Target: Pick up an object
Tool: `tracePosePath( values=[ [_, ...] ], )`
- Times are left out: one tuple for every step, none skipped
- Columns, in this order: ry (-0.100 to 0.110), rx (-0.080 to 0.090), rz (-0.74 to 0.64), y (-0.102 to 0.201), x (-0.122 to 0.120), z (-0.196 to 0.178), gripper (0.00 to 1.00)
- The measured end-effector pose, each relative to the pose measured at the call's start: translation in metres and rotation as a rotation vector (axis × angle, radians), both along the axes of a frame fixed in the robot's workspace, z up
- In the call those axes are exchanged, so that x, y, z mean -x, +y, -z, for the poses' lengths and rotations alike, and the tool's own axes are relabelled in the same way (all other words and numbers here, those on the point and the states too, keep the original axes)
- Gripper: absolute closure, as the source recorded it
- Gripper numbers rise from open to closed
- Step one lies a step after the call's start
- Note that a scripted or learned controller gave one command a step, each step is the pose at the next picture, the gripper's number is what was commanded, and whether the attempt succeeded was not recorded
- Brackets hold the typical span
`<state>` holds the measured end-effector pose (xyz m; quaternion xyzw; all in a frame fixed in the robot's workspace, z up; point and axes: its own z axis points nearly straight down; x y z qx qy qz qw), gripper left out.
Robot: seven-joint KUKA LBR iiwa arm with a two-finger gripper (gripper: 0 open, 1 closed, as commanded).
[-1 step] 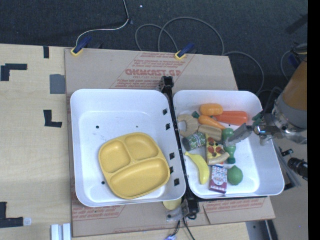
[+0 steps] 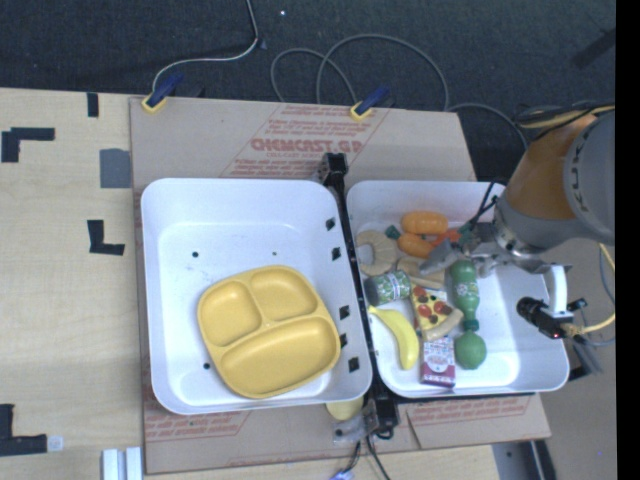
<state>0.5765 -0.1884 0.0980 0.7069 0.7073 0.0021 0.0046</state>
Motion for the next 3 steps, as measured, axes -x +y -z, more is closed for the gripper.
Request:
tracePosePath(
  values=[
    [0.002,-0.003,-0.005,0.04,-0.062,0.009,0.0],
    [-0.004,-0.009,-0.003,0.041,-0.063,-0.005,1.0],
    [0.005,-0.005,-0.006,0.101,-0.04,-0.092,1.0]
  ],
)
